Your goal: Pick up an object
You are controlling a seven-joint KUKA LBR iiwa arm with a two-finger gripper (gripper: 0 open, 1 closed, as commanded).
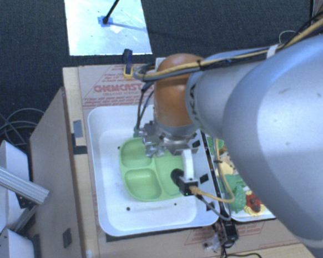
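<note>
Over the left white bin (109, 213) our arm (261, 123) hangs low above the green divided tray (137, 175). We cannot tell how the jaws (172, 152) stand. The tray looks flat and wide; a grasp may slip off.

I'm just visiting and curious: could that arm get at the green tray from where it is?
Probably yes. The arm hangs directly over the green tray in the left bin, and nothing else lies on the tray's visible part.
</note>
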